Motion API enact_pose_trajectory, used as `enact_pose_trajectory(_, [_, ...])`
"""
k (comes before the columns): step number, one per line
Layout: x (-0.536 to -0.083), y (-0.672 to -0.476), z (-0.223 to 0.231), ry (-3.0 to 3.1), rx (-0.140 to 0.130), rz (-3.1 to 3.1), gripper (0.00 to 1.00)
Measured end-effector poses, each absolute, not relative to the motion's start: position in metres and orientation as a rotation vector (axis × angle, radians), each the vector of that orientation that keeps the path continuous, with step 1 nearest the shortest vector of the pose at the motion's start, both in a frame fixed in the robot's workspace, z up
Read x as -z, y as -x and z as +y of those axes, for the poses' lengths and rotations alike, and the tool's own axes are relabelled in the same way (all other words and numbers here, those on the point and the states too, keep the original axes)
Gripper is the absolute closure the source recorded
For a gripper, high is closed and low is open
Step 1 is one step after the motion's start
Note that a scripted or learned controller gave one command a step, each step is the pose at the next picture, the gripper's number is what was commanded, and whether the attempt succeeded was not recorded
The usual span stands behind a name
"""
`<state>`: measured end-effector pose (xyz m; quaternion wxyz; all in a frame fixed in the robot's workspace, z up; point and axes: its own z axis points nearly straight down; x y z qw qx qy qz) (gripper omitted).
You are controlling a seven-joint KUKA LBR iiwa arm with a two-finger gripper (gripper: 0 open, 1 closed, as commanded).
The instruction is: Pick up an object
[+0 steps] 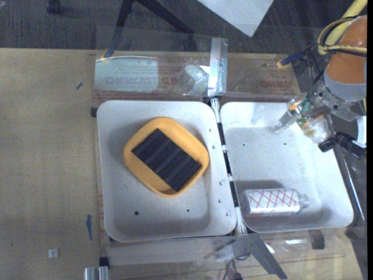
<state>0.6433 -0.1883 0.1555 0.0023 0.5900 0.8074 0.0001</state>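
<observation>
Camera view: left bin (116,214) holds a yellow-rimmed black pad (166,156) mid-bin, free floor all round it. Right bin (332,214) has a clear bottle with red crosshatch label (274,200) lying on its side near the front wall. Gripper (303,112) hovers over the bin's back right corner, nothing between fingers; open or closed, cannot tell. Wooden table (41,156), office chair base (116,2) behind.

The arm (349,57) is cut off by the right edge; the bottle (274,201) label's print is too small to read.
</observation>
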Motion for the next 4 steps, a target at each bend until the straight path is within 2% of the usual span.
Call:
enact_pose_trajectory(1, [-0.142, -0.669, -0.183, -1.618, -0.002, 2.685, 0.00])
enact_pose_trajectory(2, [-0.174, -0.668, -0.199, -1.033, -0.001, 2.958, 0.00])
enact_pose_trajectory(3, [-0.144, -0.589, -0.142, -0.801, -0.002, 3.037, 0.00])
enact_pose_trajectory(4, [-0.102, -0.656, -0.185, -1.041, 0.001, 2.969, 0.00])
